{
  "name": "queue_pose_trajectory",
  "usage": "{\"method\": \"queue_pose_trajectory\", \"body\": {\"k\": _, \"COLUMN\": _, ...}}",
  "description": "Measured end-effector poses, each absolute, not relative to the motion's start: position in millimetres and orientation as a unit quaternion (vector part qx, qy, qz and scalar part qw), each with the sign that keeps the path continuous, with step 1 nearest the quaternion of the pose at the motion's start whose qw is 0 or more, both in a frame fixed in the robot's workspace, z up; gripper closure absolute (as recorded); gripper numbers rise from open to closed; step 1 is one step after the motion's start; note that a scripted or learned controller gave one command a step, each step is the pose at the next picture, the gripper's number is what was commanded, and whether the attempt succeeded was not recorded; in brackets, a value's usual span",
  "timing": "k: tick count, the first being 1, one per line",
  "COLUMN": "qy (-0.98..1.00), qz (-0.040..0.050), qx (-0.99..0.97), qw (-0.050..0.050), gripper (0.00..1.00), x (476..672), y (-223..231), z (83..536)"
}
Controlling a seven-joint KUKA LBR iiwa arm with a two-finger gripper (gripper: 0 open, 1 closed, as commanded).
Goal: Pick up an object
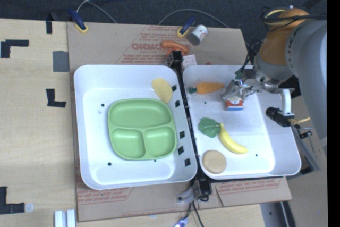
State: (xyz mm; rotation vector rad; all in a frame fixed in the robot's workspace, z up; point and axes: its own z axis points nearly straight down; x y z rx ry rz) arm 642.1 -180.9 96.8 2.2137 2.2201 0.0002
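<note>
Small red, white and blue object (234, 103) lying in the right bin (276, 159), directly beneath the gripper (237, 91); touching or merely under, impossible to tell. Jaws' spread: cannot tell. Lying just left: orange carrot (210, 87). Farther below-left: green leaf (209, 127), yellow banana (232, 142), tan round cookie (214, 161). Sitting well left, in the other bin (90, 162): green divided plate (142, 129), yellow piece (162, 89).
</note>
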Motion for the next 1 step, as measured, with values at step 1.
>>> {"method": "queue_pose_trajectory", "body": {"k": 1, "qy": 0.708, "qz": 0.0003, "qx": 0.706, "qw": 0.0, "gripper": 1.0, "x": 628.0, "y": -74.8, "z": 184.5}}
